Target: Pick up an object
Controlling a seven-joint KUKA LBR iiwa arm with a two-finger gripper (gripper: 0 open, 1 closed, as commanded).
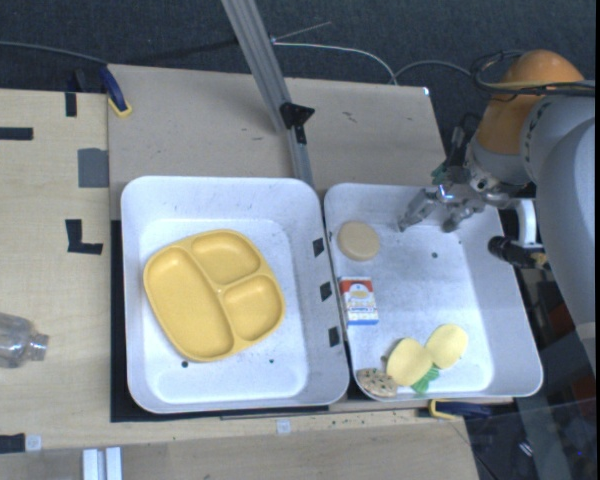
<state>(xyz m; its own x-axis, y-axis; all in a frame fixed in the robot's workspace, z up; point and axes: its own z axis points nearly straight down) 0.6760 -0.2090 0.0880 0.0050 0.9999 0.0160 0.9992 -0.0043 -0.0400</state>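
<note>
camera view: gripper (438, 210) hangs spread wide, gripping nothing, over right bin (500, 353); round tan disc (358, 240) lies nearby, untouched; pick not yet begun.

right bin (500, 363) centre open, toys (427, 354) near front

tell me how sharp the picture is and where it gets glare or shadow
Camera view: soft and grainy overall; small items like the carton lack fine detail. The white bins are bright, nearly washed out, with mild glare. The end effector looks blurred against the right bin. Shadows are faint; the bottle at left is hazy.
</note>
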